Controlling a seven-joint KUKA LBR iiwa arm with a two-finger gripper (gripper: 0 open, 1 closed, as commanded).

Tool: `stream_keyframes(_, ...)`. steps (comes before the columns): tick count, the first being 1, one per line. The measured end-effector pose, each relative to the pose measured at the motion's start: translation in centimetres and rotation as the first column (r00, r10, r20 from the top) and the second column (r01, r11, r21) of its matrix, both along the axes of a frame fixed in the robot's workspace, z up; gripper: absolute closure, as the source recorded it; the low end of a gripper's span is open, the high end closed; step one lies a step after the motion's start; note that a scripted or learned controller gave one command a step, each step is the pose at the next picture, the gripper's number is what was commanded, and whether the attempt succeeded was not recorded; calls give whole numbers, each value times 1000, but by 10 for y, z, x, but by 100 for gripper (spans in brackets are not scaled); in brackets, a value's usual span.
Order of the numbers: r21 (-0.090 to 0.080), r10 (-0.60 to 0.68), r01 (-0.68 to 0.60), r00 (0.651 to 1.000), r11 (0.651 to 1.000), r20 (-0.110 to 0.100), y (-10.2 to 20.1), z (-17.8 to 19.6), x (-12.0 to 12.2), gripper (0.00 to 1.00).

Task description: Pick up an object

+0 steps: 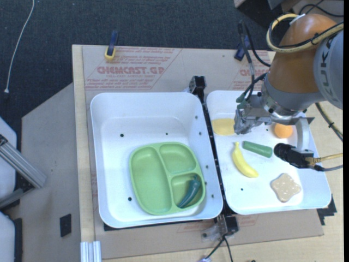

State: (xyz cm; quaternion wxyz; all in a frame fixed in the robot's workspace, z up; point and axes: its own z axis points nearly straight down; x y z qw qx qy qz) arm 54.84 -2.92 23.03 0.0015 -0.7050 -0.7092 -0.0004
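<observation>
Nearest the camera in my right white bin (319, 192) lies a beige, lumpy biscuit-shaped piece (285, 187), then a yellow plastic banana (244, 161) with a short dark green cylinder (257, 149) just beside it. In the left white bin (103, 146) sits a light green divided plastic tray (155, 182) holding a dark teal curved pepper-like toy (189, 193). Farther back, my end effector (244, 125) hangs over a pale yellow flat piece (222, 126), near an orange ball (283, 130); I cannot tell how it is set, and I see nothing held. I judge the banana my best target: light, stiff, somewhat slick, best pinched across its middle.
</observation>
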Motion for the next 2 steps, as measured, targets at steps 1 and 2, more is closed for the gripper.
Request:
stream_keyframes(1, -1, -4, 4, 1000, 1000, 2, 56, 6, -3, 100)
stream_keyframes(2, 0, 0, 0, 1000, 1000, -3, 110, -6, -12, 100)
